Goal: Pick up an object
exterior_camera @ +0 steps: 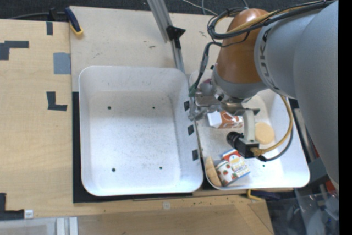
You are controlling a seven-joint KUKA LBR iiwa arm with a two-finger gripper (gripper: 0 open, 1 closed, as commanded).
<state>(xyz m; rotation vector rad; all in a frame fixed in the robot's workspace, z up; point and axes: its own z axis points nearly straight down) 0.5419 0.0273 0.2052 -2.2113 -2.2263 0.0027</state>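
Observation:
My gripper hangs low over the left part of the right bin, close to the wall shared with the left bin; the wrist hides its tips. Just right of it lies a red and white packet, partly under the wrist. A round tan piece rests to the right of that. Near the bin's front sits a small carton with a red and blue print, and a brown strip lies beside it at the front left corner.
The left bin is white with a speckled floor. A metal pole slants down from the top to the bins' far edge. The arm's grey and orange body covers the right bin's far half. Black cables loop around the wrist.

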